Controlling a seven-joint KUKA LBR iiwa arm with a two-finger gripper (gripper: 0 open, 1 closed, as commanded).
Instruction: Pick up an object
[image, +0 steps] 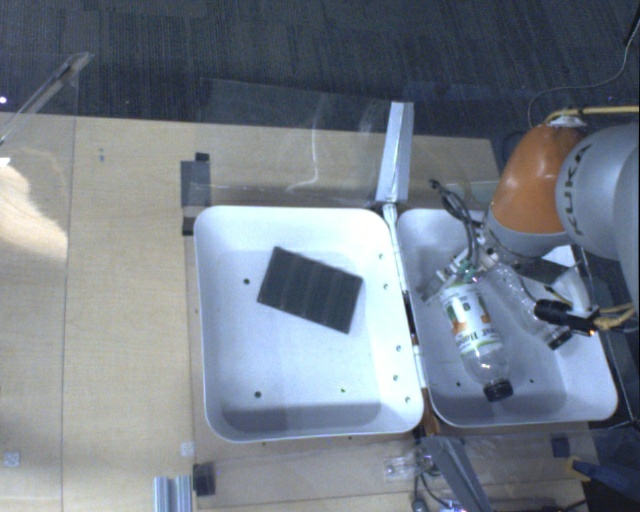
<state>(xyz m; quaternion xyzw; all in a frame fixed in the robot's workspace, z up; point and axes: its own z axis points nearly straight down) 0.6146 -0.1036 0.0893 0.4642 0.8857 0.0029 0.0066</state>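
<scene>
Camera view: gripper apparently touching bottle in right bin.

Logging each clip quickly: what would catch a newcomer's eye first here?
The grey and orange arm looming over the right bin from the right, its wrist low over a clear plastic bottle lying there. Next, the dark rectangular pad lying flat and askew in the left bin.

A pale wooden bench carries two shallow white bins side by side, their rims touching: the left bin and the right bin. A metal bar lies behind their junction.
</scene>
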